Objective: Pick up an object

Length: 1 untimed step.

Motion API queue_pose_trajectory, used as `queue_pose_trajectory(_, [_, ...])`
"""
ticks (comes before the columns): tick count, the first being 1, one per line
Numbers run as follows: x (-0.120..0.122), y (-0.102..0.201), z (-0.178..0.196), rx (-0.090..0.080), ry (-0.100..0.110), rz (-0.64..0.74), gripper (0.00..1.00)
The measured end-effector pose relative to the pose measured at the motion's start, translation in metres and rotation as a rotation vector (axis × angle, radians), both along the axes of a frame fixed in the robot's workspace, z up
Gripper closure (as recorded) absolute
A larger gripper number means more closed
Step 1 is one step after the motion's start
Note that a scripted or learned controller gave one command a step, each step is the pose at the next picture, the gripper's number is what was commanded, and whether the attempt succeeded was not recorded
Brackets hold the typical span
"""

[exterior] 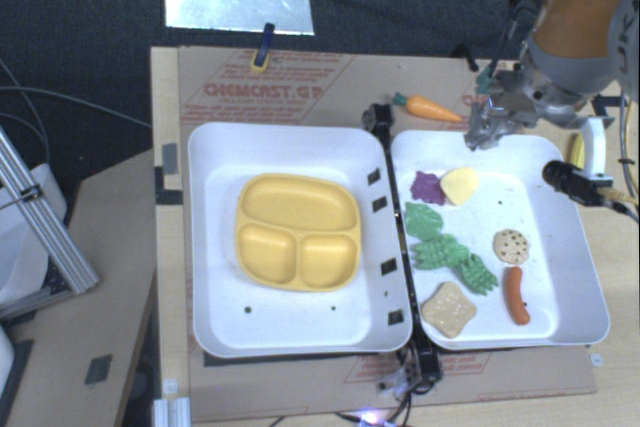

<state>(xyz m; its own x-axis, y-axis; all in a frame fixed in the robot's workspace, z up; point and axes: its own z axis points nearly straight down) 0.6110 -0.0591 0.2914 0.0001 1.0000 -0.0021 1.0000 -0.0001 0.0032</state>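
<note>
From the camera view above the worktop (300,95), two shallow white plastic bins sit side by side on a sheet of brown printed cardboard. The left bin (210,245) holds a pale yellow plastic tray (298,232) with three compartments, lying flat near the bin's middle.

The right bin (570,255) carries the toy food. Taking the round speckled cookie (510,246) as landmark: a red-orange sausage (516,296) lies just below it, pointing roughly up and down the picture. To the cookie's left are two green leafy pieces (445,250), the lower one stretching toward the sausage. Below and left of the cookie rests a tan slice of toast (449,309), near the bin's front left corner. Above and left of the cookie lie a pale yellow rounded piece (460,185) and, touching its left side, a small purple leafy piece (427,187).

An orange toy carrot with a green top (428,108) lies outside the bins on the cardboard, well above the cookie and just beyond the right bin's back rim.

The grey arm with its orange band (585,10) reaches in from the right. Its pincer (484,133) hangs over the right bin's back rim, just right of the carrot and above the yellow piece. Nothing is seen between its fingers, and whether they are spread or closed I cannot tell.
</note>
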Motion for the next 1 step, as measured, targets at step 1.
queue_pose_trajectory(1, [-0.0845, 0.0836, 0.0871, 0.006, -0.003, 0.013, 1.00])
